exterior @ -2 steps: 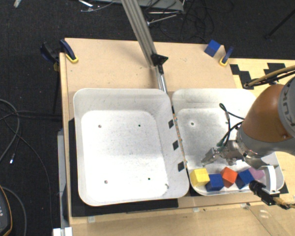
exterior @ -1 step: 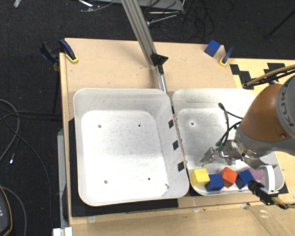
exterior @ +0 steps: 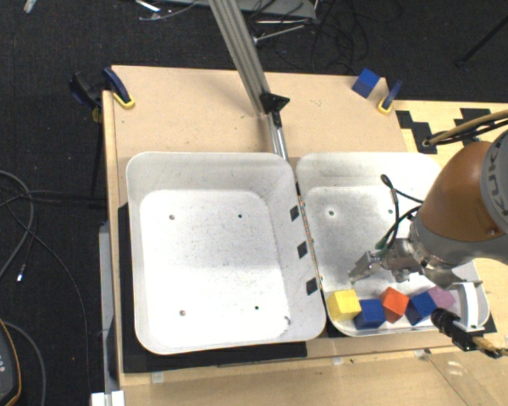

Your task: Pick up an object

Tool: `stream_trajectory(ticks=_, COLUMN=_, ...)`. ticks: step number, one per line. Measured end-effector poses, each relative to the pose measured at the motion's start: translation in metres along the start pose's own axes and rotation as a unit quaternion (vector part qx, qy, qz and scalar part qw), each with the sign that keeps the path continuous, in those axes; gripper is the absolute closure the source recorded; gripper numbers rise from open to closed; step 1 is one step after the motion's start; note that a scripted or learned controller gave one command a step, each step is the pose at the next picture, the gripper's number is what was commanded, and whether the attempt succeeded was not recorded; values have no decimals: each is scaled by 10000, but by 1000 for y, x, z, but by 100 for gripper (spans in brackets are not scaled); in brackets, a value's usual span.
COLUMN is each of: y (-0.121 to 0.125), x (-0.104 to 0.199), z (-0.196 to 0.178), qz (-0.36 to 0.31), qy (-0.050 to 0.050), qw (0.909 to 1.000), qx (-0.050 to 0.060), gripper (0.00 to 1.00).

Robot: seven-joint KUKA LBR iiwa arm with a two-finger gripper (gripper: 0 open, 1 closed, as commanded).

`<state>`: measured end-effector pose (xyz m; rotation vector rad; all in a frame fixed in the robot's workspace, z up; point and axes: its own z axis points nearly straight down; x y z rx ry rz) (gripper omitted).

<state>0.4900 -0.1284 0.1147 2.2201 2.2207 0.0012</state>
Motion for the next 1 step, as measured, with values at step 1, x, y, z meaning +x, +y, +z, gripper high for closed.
stream_trajectory(ticks=1, y=0, x=-5, z=-6, qz=3, qy=0, qw=10000, qx=-1, gripper=0)
